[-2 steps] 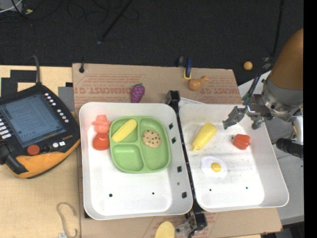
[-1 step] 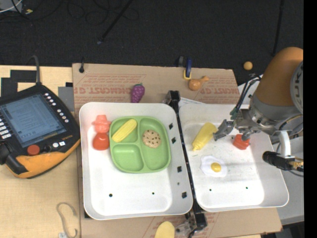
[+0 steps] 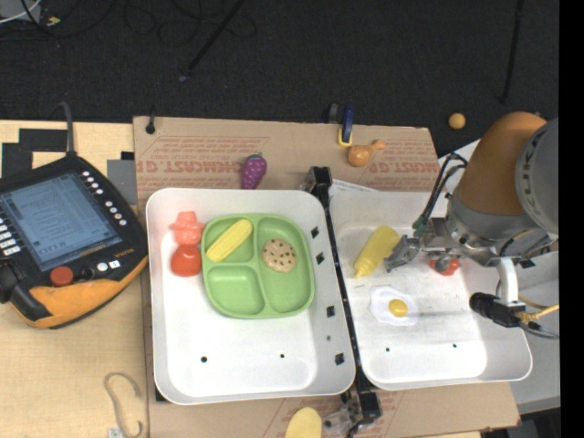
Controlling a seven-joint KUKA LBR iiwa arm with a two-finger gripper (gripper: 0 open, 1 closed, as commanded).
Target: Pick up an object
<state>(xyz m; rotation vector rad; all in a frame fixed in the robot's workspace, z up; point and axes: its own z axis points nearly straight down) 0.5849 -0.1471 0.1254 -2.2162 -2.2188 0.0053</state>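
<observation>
In the right bin, a yellow mustard bottle lies slanted at the back left. A toy fried egg lies in front of it. My gripper hangs low over this bin, just right of the bottle's lower end and above the egg. A small red object shows right behind the gripper, partly hidden by the wrist. The left bin holds a green divided plate with a corn cob and a cookie. A red and pink toy stands left of the plate.
A teach pendant lies on the bench at the far left. On the cardboard behind the bins sit a purple grape bunch, an orange toy and a clamp. A yellow item lies by the front edge.
</observation>
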